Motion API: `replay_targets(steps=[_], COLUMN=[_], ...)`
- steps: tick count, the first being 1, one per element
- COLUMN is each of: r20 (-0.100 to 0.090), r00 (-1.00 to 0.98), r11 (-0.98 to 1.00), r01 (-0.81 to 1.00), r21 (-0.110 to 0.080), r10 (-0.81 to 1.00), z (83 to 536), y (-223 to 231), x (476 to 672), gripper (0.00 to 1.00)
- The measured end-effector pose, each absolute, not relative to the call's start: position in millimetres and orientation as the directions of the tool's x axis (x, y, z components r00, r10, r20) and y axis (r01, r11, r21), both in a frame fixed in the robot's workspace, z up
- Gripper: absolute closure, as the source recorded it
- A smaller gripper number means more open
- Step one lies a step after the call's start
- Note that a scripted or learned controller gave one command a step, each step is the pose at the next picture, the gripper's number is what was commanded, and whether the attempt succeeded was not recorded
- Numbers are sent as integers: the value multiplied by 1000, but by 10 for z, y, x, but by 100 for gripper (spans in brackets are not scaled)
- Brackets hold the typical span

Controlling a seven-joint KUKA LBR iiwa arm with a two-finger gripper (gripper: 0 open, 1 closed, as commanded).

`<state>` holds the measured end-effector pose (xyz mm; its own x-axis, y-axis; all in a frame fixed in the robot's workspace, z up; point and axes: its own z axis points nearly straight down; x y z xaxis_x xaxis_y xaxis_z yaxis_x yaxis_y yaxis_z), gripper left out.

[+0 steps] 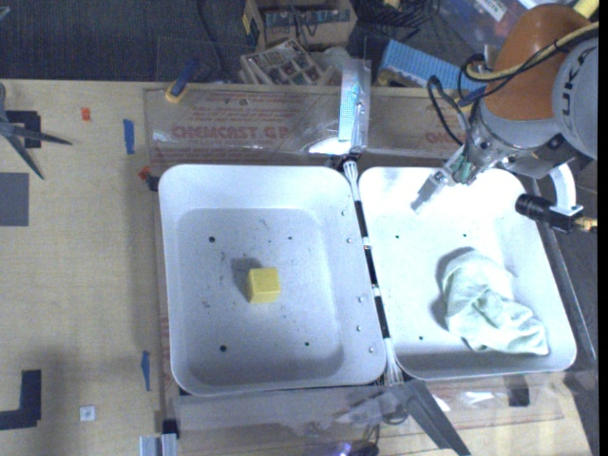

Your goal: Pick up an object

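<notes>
Where the two shallow white bins sit side by side on the bench, the left bin carries one small yellow block. It is roughly cube-shaped, a flat uniform yellow with a slightly paler top face, and it casts a short grey shadow toward its upper left. It rests on the bin floor a little below the middle, well apart from every wall and touching nothing else. Dark specks and a few small round marks dot the floor around it.

The right bin holds a crumpled pale cloth, whitish with a faint green tint, bunched in folds in the lower right part of the floor and reaching close to the near right corner.

The arm enters from the upper right, its orange band visible above the grey wrist, with cables looped across it. The gripper hangs over the upper left part of the right bin, pointing down and to the left, near the divide between the bins. Its tip reads as one slim grey form; nothing is seen between the fingers, and whether they are spread or closed cannot be told at this size. It is well apart from both the block and the cloth.
</notes>
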<state>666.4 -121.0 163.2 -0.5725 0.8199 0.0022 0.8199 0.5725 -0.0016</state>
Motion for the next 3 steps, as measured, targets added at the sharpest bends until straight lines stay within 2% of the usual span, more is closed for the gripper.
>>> replay_targets(steps=[3], r20=[2], r00=[-572], r11=[572], r01=[820], r21=[-2], r10=[820], z=[1632], y=[-1215], x=[6663], gripper=[0])
